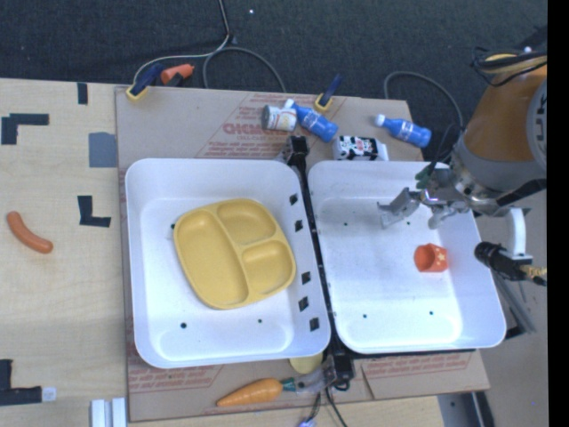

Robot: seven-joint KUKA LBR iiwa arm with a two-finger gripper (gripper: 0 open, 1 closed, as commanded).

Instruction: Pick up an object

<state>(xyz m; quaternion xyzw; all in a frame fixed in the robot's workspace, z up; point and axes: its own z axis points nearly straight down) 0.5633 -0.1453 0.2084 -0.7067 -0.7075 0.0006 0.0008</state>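
Red "CHOM…" print on cardboard [233, 130]; bottle [292, 116] label unreadable.

Two shallow white bins sit side by side on a cardboard sheet [231, 127] covering the table [53, 327]. The right bin [391, 327] lies under the pincer [425, 205]; the left bin [151, 327], well left of it, holds a yellow divided plate [234, 252]. Behind the bins, left of the pincer, lie two blue bottles [316, 123] [404, 131] and a black-and-white carton [360, 149]. A toy carrot [252, 392] rests at the front edge, a sausage [29, 233] far left.
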